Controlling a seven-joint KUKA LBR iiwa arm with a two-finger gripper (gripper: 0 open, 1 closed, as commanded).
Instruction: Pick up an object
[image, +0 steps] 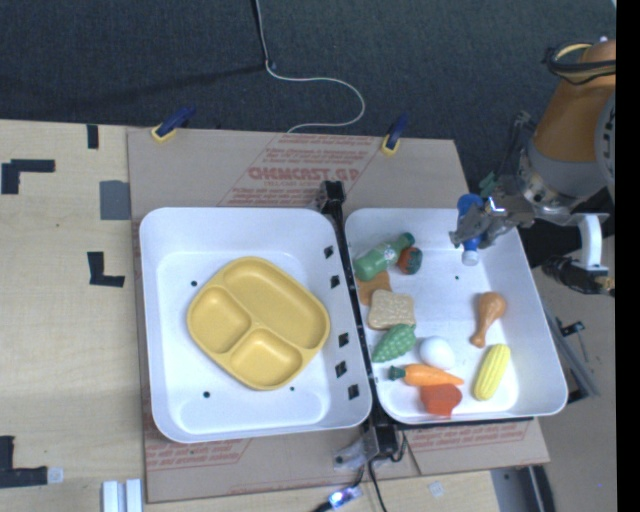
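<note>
Pincer (470, 243) hangs over the right bin's (535, 330) far rim; can't tell whether it grips anything. Toy food crowds that bin's left and near side: green bottle (380, 258), bread slice (390, 310), white egg (437, 351), carrot (432, 376), corn cob (491, 371), drumstick (487, 315). Open white floor lies below the pincer. Left bin (170, 300) carries a yellow sectioned plate (257, 322). Cardboard (290, 170) covers the wooden desk (60, 330); dark carpet (130, 50) beyond.

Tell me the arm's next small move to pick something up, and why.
Probably lower the pincer toward the drumstick just below it in the picture. The pincer sits near the right bin's upper edge, holding nothing, and the drumstick lies apart from the crowded food.
</note>
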